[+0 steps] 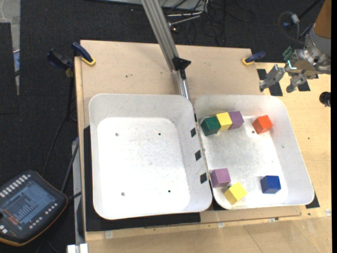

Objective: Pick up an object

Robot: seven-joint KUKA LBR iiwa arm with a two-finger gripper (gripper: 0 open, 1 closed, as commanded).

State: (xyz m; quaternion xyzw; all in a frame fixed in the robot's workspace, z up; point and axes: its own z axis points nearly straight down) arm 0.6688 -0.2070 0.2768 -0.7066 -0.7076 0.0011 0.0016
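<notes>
the gripper (285, 81) hangs above the bench near the far right corner of the right bin (295, 141), outside its rim, with its 2 fingers spread apart and nothing between them. all 7 candidate objects lie in the right bin. a green cube (210, 125), a yellow cube (224, 120) and a purple cube (236, 119) touch in a row at the far left; a descent here risks a finger landing on a neighbour and scattering the row. the orange cube (262, 124) stands apart and is nearest. a second purple cube (220, 176) and a second yellow cube (235, 192) sit close to the left wall, which may block a finger. the blue cube (270, 184) stands clear.
</notes>
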